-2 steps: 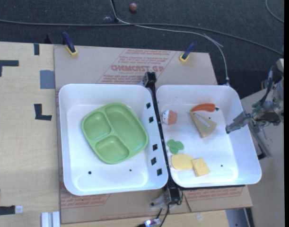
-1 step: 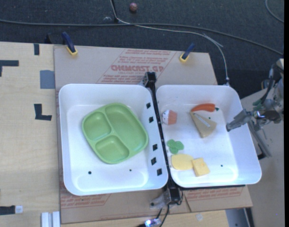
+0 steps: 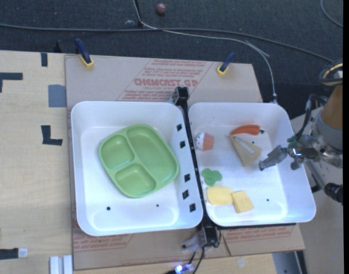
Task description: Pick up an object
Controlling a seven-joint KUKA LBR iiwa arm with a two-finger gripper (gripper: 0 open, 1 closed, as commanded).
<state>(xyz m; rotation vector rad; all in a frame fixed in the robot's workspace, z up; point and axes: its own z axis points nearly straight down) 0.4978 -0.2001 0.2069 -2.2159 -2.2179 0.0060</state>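
Hovering over right bin (image 3: 303,207) rim, gripper (image 3: 269,160) nears wedge (image 3: 245,150).

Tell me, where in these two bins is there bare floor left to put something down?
The left bin has strips around the green divided plate, widest along its near edge. In the right bin, the near right corner beside the yellow block is bare. Its middle is crowded: carrot, wedge, green piece, with the gripper close by.

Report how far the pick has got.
Done: the pincer has reached over the right bin, beside the tan wedge. In hand: nothing visible between its fingers. Left: the grasp and lift; the carrot, yellow blocks and green tray lie in their bins.
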